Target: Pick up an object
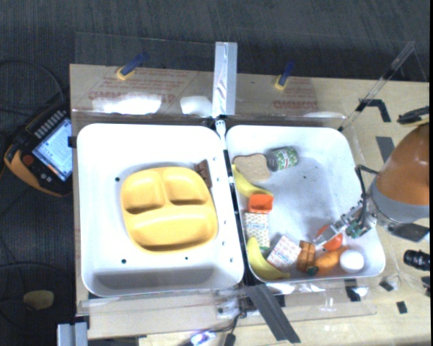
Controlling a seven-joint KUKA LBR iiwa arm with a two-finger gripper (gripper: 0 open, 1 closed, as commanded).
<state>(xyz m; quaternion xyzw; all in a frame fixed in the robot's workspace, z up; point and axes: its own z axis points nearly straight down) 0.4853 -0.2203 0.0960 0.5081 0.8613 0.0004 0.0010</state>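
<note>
Single fixed camera, mounted above the pale wooden bench (325,92), looking down at a slant. Far enough back to take in both shallow white plastic bins: left bin (94,193) and right bin (325,139) sit side by side mid-frame, nearly filling the width. Far side of the bench lies toward the top of frame, with dark grey carpeted floor (202,13) beyond it and down the left. Grey arm with the orange band (411,168) enters from the right edge. Moderate distance, small items readable but not crisp.
</note>
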